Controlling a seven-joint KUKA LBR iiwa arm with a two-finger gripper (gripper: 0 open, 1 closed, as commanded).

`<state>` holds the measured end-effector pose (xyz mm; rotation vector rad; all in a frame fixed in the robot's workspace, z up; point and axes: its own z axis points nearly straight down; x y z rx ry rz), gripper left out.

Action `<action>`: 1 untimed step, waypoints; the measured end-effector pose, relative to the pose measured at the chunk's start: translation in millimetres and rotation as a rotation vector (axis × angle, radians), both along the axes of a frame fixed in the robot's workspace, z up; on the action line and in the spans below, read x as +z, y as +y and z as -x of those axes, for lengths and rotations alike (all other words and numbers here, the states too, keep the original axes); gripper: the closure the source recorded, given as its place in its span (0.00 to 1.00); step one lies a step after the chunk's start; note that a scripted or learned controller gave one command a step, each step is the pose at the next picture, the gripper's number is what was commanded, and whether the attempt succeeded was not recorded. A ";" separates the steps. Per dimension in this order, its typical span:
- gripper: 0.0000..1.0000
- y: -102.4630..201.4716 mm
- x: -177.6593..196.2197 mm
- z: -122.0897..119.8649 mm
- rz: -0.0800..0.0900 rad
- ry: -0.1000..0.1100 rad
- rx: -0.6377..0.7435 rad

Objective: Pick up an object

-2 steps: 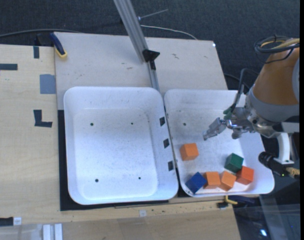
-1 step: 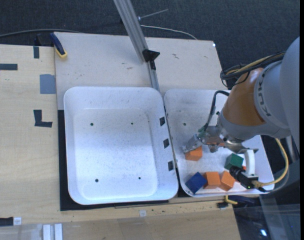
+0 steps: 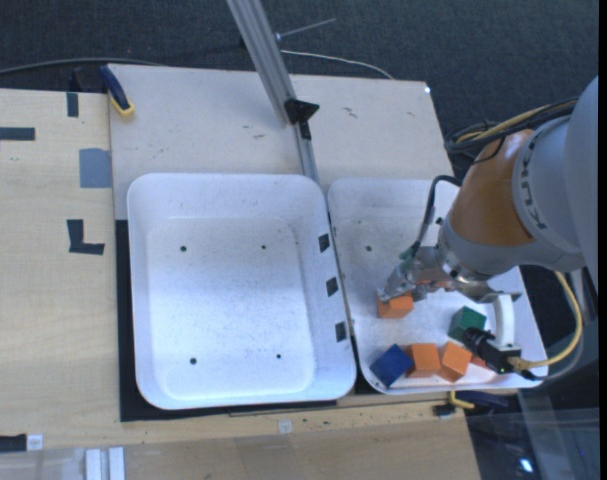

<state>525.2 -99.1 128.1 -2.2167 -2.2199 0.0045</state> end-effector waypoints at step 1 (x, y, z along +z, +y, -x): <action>1.00 -6.6 -31.8 4.5 -0.004 -0.013 0.001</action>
